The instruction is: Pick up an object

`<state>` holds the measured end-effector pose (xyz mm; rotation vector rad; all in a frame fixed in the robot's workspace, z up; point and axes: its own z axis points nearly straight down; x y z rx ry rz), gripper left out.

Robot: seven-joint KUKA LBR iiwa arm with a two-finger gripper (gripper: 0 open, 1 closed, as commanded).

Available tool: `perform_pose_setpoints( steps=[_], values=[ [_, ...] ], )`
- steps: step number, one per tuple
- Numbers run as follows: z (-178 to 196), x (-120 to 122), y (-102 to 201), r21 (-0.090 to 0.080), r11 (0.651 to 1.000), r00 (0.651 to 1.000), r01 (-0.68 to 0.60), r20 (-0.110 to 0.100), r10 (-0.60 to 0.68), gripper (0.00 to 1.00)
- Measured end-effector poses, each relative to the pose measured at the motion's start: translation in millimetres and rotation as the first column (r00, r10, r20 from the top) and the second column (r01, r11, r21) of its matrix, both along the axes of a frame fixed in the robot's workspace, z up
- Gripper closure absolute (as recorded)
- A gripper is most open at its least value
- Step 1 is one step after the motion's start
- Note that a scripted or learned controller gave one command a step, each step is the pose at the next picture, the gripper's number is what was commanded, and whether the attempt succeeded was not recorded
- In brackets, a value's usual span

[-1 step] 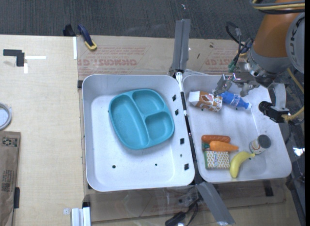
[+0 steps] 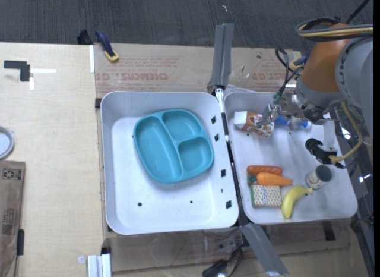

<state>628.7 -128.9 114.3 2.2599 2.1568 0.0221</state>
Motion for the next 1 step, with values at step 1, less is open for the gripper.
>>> perform_pose_setpoints(
  steps=[1],
  values=[
    [10.1,1.0,0.9,0.002,1.0,1.0,0.001,0.002,-0.001,1.0]
  ],
)
